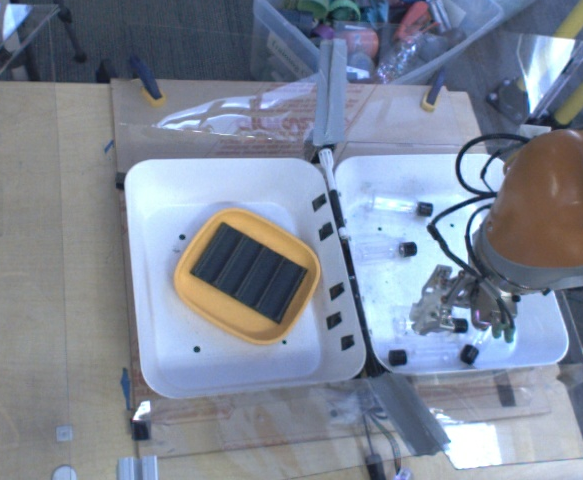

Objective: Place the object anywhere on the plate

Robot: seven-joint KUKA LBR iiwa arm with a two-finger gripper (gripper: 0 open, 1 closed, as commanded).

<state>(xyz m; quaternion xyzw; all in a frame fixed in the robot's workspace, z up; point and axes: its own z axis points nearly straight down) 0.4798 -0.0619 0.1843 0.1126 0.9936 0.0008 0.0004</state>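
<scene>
I see the gripper (441, 308) low in the right bin (541, 343), among clear plastic tubes with black caps (407, 251); one tube (426, 320) lies right at its tip, but I cannot tell whether it is gripped or merely touched. The yellow plate (193, 290) with its dark ribbed insert (249, 273) sits in the left bin (161, 198), well apart. No label or writing is legible to me (the tubes are too small). A tub of coloured toys (371, 8) stands behind the bins.
</scene>
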